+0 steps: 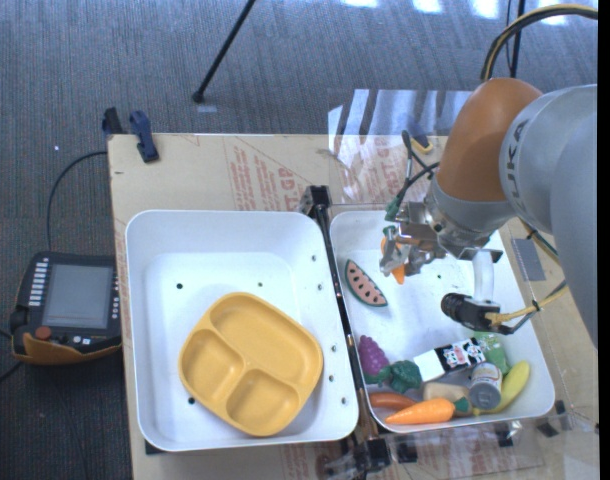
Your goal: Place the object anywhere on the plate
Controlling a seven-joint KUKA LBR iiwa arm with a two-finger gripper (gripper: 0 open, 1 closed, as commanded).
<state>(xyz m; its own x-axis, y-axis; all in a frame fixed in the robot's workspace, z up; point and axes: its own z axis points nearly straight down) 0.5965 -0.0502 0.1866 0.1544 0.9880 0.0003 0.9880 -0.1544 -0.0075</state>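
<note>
Gripper [399,260] hanging just right of watermelon slice [366,284], grip state unclear; plate [250,363] lying left of slice.

Plate [250,362] in left bin [165,243]; toys seemingly heaped in right bin [360,223].

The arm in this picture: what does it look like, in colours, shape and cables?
The arm is thick, rounded and grey, with a glossy orange band above the wrist. Yellow and black cables loop over it and along its side. The gripper is a small metal piece with orange and green bits.
</note>
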